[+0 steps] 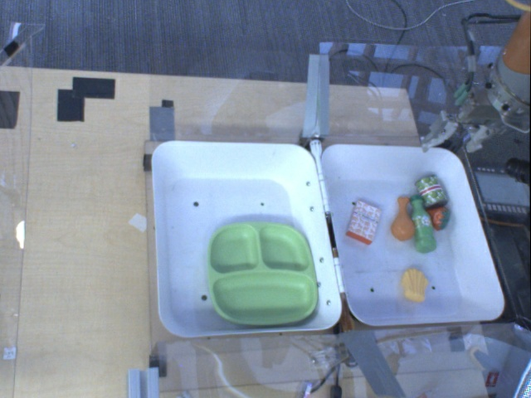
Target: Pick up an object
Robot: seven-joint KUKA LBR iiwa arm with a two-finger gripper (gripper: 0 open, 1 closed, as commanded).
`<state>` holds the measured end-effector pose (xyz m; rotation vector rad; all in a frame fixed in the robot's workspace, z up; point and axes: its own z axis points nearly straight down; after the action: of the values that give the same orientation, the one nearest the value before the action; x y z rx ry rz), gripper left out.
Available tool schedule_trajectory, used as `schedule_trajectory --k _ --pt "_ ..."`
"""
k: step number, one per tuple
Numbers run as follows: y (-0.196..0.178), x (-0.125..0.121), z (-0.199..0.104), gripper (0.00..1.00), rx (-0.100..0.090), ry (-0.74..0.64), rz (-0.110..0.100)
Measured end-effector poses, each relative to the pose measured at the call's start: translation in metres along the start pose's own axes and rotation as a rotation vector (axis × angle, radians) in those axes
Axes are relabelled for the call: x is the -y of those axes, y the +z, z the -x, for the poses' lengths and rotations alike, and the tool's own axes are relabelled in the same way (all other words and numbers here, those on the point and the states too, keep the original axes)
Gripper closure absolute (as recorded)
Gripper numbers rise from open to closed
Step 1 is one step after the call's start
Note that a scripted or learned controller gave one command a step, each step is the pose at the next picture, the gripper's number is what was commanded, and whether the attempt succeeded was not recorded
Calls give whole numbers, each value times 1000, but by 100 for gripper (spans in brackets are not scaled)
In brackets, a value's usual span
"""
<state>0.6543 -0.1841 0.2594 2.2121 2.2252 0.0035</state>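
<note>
The right bin [477, 301] holds several small items. A red-and-white box [363, 221] lies near its middle. To the box's right an orange toy [402, 223], a green bottle [423, 229], a green-labelled can [431, 190] and a small red piece [440, 216] are bunched together. A yellow toy [414, 284] lies alone toward the front. My gripper [453, 138] hangs above the bin's far right corner, behind the can. It is open, with nothing between its fingers.
The left bin [178, 222] holds a green divided plate [262, 272] in its front half. A grey metal bar [315, 98] runs back from the seam between the bins. Cables [390, 7] lie on the floor behind.
</note>
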Motion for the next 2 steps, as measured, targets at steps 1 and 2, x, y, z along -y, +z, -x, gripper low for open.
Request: schedule_trajectory --k 1,2 --pt "146 23 11 0 0 -11 -1" --pt "172 13 9 0 0 52 3"
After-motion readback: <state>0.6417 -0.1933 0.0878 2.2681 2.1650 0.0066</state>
